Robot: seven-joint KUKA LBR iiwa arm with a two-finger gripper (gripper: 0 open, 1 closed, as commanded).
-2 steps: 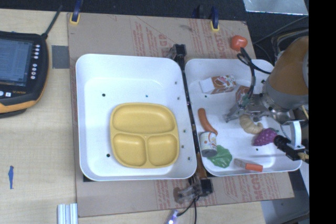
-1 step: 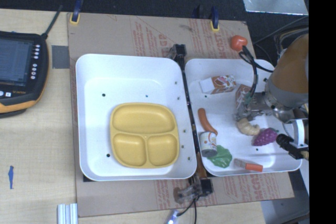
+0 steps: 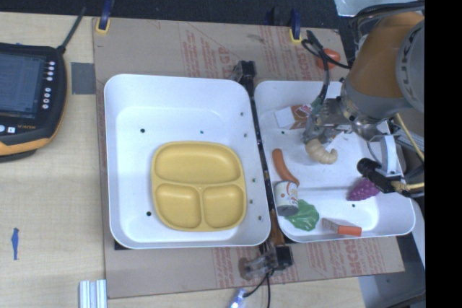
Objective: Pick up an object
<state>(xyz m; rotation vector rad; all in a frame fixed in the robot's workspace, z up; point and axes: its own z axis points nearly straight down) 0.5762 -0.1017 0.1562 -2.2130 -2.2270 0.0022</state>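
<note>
We log two white bins side by side. The left bin point(image 3: 126, 155) carries a yellow divided plate point(image 3: 198, 185), seated toward its 5 o'clock corner. The right bin point(image 3: 393, 223) holds the loose pieces.

The gripper point(image 3: 321, 132) sits low over the right bin's upper half, at about 12 o'clock from a tan croissant-shaped toy point(image 3: 320, 151). The toy lies just beneath the gripper tip, touching or nearly so. We cannot tell from this slant whether the claw is parted or closed; the wrist hardware hides the tips, and we see nothing clearly held between them.

Other pieces: a small printed packet point(image 3: 300, 115) at 10 o'clock from the gripper, an orange sausage-shaped toy point(image 3: 284, 165) at 8 o'clock, a small can point(image 3: 287, 198) and a green leafy piece point(image 3: 306, 214) near the bin's 7 o'clock corner, an orange-tipped marker point(image 3: 341, 228) along the near wall, purple grapes point(image 3: 363, 189) at 4 o'clock.

Our judgement: the croissant toy is the target. It looks light, probably hollow plastic or foam, smooth and curved, so it may roll or squirt out sideways. We would take it across the thick middle, not the tapered ends.
</note>
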